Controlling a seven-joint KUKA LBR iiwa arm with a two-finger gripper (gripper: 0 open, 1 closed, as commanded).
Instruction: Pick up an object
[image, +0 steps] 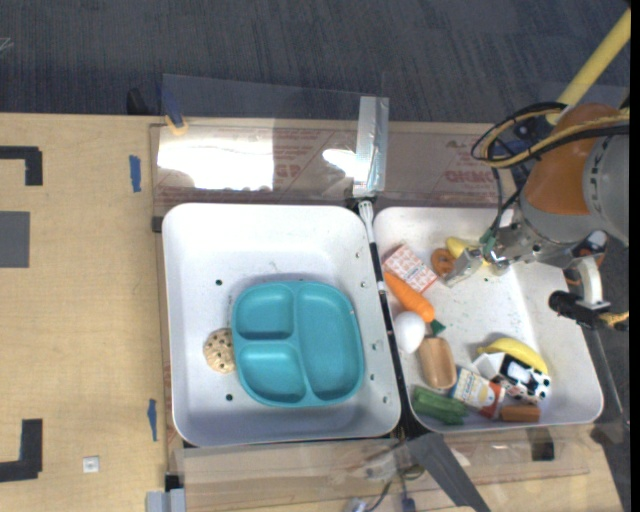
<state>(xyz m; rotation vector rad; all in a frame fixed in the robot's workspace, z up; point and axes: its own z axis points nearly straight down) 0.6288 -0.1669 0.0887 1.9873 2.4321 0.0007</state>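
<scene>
Arm comes in from the right; gripper (470, 265) sits low over the right bin (575, 330), near its back edge. Jaws: cannot tell how they stand, the tip is small and blurred, and nothing is visibly caught in it.

Candidates all lie in the right bin. Just beside the gripper: a small orange-yellow piece (444, 260) and a yellow bit (457, 245) at the back edge. Along the left wall: a pink-checked box (406, 267), a carrot (410, 296), a white egg (410, 332), a tan bread-like piece (436, 362), a green piece (438, 405). Front right corner: a banana (515, 350) on a black-and-white toy (524, 378). Left bin (190, 240) carries a teal divided plate (298, 342) with a cookie (219, 350) touching its left side.

Step, as I read it: closing in on the pieces by the back edge. To do it well: centre over one piece alone, come straight down, stay off the back wall and the box. The egg and the pile near the front look likely to slip.
</scene>
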